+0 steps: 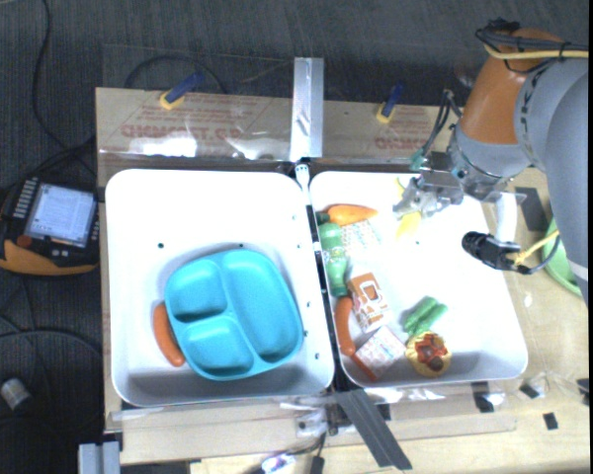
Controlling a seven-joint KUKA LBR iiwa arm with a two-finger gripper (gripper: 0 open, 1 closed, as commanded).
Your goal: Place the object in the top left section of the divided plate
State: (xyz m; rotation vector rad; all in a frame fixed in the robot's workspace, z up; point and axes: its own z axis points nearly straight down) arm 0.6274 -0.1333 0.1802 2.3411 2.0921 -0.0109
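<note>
Two white bins sit side by side on the counter (114, 117). The left bin (138, 205) holds the blue divided plate (235, 310), tilted slightly, with a sausage-like orange-red item (165, 336) touching its 9 o'clock edge. The plate's sections look bare. The right bin (474, 304) holds the clutter: a carrot (349, 212) at 11 o'clock, green items (332, 255) along the divider wall, an orange-and-white carton (369, 298) near the centre, a green pepper-like piece (422, 313) just to its 3 o'clock, a red sausage (344, 326) by the divider, a white-red box (380, 350) and a red-yellow fruit piece (429, 353) at the 6 o'clock edge. The arm (534, 97) comes in from 2 o'clock; the jaws (415, 208) hang over the right bin's 12 o'clock area with a small yellow object (408, 223) right at their tips. Can't tell whether the jaws are open, closed, or actually gripping it. A handheld screen device (49, 223) lies on the floor at 9 o'clock.
</note>
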